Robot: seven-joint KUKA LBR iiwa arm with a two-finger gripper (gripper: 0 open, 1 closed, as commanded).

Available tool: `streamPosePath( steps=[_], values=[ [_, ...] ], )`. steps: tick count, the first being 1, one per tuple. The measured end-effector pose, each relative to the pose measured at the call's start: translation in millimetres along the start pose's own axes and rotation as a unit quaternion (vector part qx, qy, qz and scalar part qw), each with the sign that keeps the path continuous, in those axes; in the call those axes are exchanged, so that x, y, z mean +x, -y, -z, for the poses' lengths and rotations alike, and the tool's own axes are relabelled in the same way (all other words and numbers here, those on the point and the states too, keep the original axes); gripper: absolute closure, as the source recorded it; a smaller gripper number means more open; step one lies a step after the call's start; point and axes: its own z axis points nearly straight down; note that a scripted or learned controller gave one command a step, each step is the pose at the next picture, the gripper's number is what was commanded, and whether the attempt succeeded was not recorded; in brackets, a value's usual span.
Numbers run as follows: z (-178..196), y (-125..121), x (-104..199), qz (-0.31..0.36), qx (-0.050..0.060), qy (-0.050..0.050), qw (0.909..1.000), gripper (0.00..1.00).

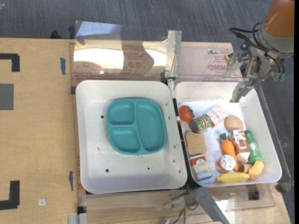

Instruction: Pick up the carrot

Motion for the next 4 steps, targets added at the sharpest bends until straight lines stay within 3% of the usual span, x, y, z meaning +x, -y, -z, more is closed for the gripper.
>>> streamPosePath(
  steps=[1,2,3,4],
  values=[
    [-59,-2,74,0.000,0.000,-0.003,1.0000,0.00],
    [-184,2,106,0.071,0.000,0.002,0.9975,0.00],
    [-175,0,105,0.073,0.000,0.004,0.9974,1.00],
    [-190,-9,147,0.122,0.003,0.008,0.9925,1.00]
  ],
)
